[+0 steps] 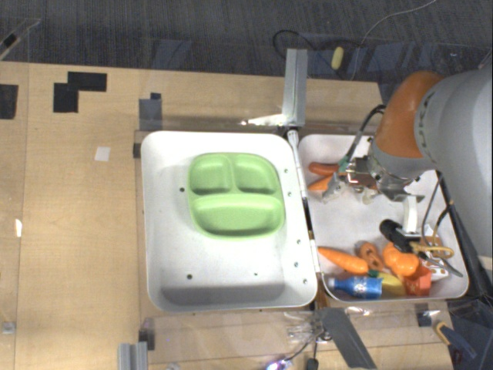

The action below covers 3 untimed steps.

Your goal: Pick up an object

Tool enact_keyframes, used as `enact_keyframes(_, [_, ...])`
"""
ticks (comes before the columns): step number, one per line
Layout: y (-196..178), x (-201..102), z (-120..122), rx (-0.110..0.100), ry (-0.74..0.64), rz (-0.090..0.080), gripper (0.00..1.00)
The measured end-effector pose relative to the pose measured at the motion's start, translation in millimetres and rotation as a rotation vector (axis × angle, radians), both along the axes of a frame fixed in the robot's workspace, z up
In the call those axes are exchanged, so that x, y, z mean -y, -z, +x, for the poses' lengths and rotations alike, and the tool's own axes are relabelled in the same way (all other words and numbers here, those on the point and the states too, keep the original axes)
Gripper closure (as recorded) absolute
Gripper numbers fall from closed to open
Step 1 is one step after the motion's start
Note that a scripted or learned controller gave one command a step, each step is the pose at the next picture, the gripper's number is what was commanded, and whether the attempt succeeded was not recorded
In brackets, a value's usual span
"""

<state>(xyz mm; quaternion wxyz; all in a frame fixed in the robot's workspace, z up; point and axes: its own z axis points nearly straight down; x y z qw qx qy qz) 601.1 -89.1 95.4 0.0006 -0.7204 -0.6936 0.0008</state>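
Observation:
My gripper (340, 182) is low over the upper left part of the right bin (347, 222), reaching in from the right under the grey wrist with its orange band. A red-orange piece (321, 169) lies just left of the gripper tip, close to it or touching; I cannot tell which. A carrot (343, 260) lies at the bin's lower left. Beside it are a blue object (359, 286), a brown ring (370, 251), an orange round fruit (401, 263) and a small red piece (420, 284).
The left bin (166, 230) holds a green divided plate (234, 193). A metal post (296, 83) stands at the back between the bins. The objects in the right bin crowd its front edge, and bare white floor shows at its middle.

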Motion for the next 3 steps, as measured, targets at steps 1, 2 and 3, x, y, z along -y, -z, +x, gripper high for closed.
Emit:
enact_keyframes(1, [7.6,-5.5,49.1,0.011,0.001,-0.001,0.00])
enact_keyframes(2, [9.1,1.8,65.3,-0.019,0.043,0.009,0.00])
enact_keyframes(3, [9.3,0.2,65.3,-0.014,0.081,0.002,0.00])
